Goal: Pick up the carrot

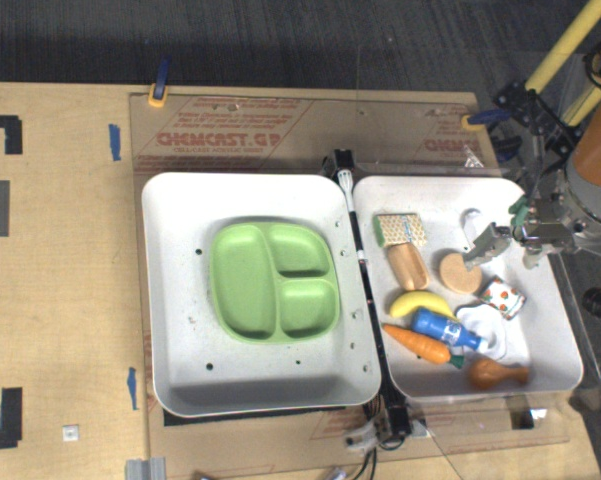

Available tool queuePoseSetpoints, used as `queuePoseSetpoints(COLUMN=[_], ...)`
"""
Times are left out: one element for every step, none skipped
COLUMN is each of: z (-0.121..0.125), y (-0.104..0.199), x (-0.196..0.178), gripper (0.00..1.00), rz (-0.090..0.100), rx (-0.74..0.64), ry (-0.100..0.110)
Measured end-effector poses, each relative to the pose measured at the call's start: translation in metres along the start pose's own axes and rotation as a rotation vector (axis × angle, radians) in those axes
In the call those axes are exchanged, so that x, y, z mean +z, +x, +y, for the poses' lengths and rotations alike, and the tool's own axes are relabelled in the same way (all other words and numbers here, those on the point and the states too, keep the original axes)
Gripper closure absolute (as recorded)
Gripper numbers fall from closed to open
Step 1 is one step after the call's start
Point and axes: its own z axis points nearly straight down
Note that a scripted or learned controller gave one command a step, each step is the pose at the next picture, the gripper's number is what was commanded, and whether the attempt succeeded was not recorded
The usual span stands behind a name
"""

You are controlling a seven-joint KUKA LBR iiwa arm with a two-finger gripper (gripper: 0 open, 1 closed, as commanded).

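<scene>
Your two-finger gripper [508, 243] is hovering over the right white bin [555, 313] with its fingers standing apart and gripping nothing, just right of the round tan disc [459, 271]. The orange carrot [417, 342] is lying well apart from it near the bin's front, touching the blue bottle [448, 329] below the yellow banana [420, 305]. The green divided plate [275, 280] is sitting in the left white bin [170, 268].

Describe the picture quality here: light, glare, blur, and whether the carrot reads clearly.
Camera view: even overhead light, soft shadows. The white right bin is bright, nearly washed out around the blue bottle. The carrot reads clearly, orange on white, partly overlapped by the bottle. The gripper looks slightly soft, so its fingers are hard to judge.
</scene>
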Motion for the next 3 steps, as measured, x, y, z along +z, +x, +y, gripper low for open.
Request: queuePoseSetpoints(z=[-0.005, 0.086, 0.097], y=[0.023, 0.025, -0.056], x=[0.163, 0.177, 0.179], gripper=[0.00, 0.00, 0.00], rz=[0.003, -0.003, -0.011], rx=[-0.141, -0.163, -0.386], ry=[0.009, -0.005, -0.014])
